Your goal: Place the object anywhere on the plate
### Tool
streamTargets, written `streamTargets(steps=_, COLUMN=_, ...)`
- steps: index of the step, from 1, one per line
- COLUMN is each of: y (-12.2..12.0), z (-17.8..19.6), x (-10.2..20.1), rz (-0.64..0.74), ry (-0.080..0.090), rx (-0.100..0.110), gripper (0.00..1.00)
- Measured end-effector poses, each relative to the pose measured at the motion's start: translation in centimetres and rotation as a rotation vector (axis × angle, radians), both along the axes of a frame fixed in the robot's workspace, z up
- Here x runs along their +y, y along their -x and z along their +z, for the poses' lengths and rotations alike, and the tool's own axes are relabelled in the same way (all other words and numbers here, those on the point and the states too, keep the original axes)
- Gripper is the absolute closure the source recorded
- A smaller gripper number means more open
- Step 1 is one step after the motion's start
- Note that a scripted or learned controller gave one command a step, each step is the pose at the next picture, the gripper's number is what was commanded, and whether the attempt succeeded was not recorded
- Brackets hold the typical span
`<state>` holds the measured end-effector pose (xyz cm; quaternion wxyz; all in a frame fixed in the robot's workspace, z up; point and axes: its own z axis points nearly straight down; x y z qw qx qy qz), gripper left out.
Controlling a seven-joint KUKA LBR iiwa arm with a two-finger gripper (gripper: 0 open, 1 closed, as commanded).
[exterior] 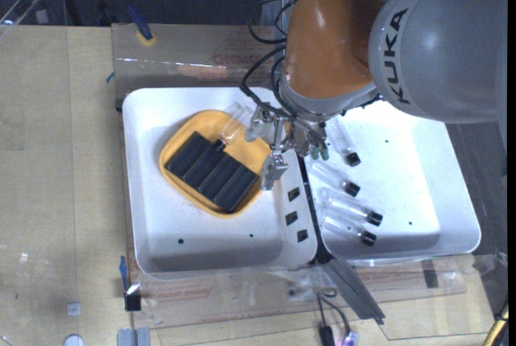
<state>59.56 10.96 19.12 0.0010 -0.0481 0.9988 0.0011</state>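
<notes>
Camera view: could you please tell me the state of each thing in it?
Yellow plate: flat in left bin.
Black ridged block: lying on the plate.
Clear tube: at plate's rim by gripper; grip unclear.
Capped vials: lying on their sides in right bin.
Gripper: low over plate's right rim.
</notes>
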Motion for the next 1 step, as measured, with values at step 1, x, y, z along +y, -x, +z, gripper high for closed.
streamTargets(steps=1, y=-2.68, z=-0.56, x=-5.82, rz=0.087, ry=0.000, rx=-0.006, gripper=0.00)
